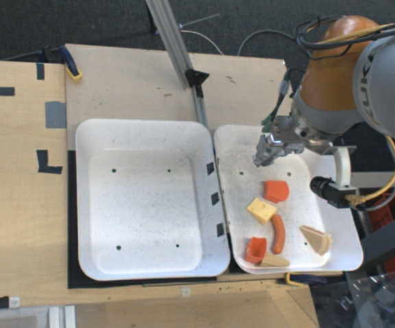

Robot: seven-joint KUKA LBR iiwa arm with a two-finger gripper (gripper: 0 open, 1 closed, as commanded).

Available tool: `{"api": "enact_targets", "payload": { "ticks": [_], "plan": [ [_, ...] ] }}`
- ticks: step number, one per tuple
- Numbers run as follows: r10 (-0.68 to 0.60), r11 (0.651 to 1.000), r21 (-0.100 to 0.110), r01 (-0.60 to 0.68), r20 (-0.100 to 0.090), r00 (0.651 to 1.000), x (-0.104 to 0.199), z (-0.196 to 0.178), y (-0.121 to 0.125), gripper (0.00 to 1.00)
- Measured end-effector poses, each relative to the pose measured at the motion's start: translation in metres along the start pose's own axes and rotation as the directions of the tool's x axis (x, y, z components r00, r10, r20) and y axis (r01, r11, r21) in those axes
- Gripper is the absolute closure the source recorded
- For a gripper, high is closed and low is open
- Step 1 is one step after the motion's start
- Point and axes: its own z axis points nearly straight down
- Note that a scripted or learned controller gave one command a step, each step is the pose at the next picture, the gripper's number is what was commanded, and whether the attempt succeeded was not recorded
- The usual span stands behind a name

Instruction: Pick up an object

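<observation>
In the right bin (233, 183) lie several toy food pieces: an orange-red block (276, 190), a yellow cheese wedge (261, 210), a red-orange sausage (278, 233), a small red piece (255, 249), a tan wedge (316, 239) and a tan flat piece (275, 260) at the front rim. My gripper (264, 153) hangs over the back part of this bin, up and left of the orange-red block, its metal fingers pointing down. Nothing shows between them.
The left bin (143, 197) sits beside the right one. A slanted metal pole (173, 39) rises behind the bins. A black cylinder (329, 190) on the arm juts over the right bin's right rim. Tape marks lie on the wooden bench at left.
</observation>
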Motion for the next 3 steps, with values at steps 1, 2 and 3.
{"api": "enact_targets", "payload": {
  "ticks": [1, 2, 3],
  "plan": [
    [0.0, 1.0, 0.0, 0.0, 0.0, 1.0, 0.046, 0.018, 0.02, 1.0],
    [-0.001, 1.0, -0.001, 0.001, 0.0, 1.0, 0.097, 0.033, 0.04, 1.0],
    [-0.001, 1.0, -0.002, 0.001, -0.001, 1.0, 0.147, 0.04, 0.071, 1.0]
  ]
}}
